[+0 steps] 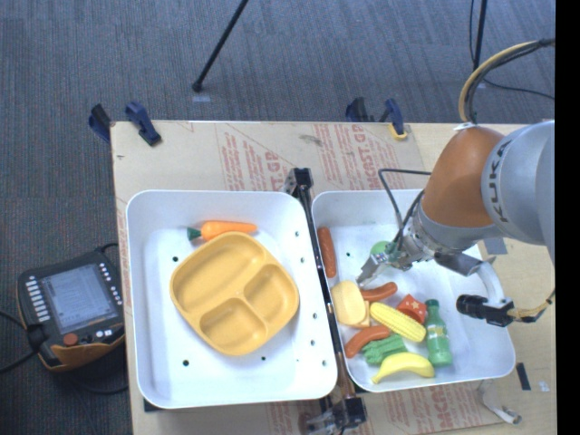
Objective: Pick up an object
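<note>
My gripper (pixel 373 267) hangs low over the upper middle of the right bin (pixel 471 370), at the end of the grey arm with its orange band. A small green toy (pixel 381 248) lies right against its far side, partly hidden by it. Just below the gripper lies a red sausage (pixel 379 291), and to its lower left a pale yellow rounded piece (pixel 349 303). Further down are a corn cob (pixel 397 321), a red pepper (pixel 412 307), a green bottle (pixel 437 335), a banana (pixel 404 366), a green leafy piece (pixel 385 347) and another sausage (pixel 364 339).
A long brown sausage (pixel 326 250) lies along the right bin's left wall. The left bin (pixel 145 333) bears a yellow divided plate (pixel 234 292) and a carrot (pixel 225 229). A teach pendant (pixel 68 308) sits off the bench to the left.
</note>
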`<state>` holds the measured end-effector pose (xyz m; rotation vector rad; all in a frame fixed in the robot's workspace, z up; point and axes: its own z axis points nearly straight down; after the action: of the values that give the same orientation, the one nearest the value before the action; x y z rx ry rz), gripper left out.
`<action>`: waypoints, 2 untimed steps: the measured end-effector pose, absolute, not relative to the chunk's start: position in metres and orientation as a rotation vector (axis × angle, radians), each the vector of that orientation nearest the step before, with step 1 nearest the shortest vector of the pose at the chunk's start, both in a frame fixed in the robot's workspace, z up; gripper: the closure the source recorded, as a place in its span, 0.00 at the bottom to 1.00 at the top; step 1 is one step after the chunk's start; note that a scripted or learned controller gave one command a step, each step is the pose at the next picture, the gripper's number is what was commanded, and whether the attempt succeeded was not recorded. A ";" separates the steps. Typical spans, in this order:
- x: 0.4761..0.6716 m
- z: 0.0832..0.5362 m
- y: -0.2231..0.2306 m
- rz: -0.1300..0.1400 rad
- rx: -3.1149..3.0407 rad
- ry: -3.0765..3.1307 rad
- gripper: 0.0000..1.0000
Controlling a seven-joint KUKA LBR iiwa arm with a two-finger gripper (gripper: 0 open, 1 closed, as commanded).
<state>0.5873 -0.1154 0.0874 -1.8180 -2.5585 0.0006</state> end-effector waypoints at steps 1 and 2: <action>0.534 0.087 -0.099 0.001 -1.925 -2.479 0.00; 0.534 0.098 -0.098 0.000 -1.930 -2.474 1.00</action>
<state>0.5341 -0.0985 0.0975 -1.9300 -2.4739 -0.0001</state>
